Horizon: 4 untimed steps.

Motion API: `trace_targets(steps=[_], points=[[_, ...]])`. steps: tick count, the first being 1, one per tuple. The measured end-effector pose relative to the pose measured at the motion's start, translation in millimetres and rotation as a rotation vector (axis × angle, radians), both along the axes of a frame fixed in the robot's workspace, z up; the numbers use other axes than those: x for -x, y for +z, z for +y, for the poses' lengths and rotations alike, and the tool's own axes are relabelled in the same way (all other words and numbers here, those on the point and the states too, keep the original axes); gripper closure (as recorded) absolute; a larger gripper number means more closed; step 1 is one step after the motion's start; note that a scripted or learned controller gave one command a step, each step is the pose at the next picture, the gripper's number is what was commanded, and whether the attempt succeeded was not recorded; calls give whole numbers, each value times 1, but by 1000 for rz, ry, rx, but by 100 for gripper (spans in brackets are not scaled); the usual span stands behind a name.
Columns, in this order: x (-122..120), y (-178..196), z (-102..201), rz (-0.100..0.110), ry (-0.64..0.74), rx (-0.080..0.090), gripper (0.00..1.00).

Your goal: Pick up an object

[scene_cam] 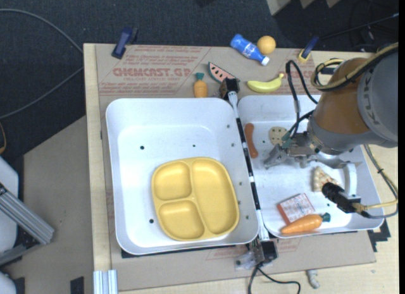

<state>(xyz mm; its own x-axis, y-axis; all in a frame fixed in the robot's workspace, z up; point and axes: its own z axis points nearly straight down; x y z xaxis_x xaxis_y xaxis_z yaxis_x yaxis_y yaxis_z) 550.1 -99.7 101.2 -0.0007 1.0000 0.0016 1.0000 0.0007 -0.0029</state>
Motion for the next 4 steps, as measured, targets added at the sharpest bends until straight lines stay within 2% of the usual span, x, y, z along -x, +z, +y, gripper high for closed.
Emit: trace_targets(steps=[1, 2, 3, 4], points=[[-47, -6, -44, -4, -2, 3, 0], [-14, -17, -76, -1, -2, 2, 0], [-74, -16, -5, -5, 1, 1, 0], [-75, -6, -7, -7, 1, 3, 100]])
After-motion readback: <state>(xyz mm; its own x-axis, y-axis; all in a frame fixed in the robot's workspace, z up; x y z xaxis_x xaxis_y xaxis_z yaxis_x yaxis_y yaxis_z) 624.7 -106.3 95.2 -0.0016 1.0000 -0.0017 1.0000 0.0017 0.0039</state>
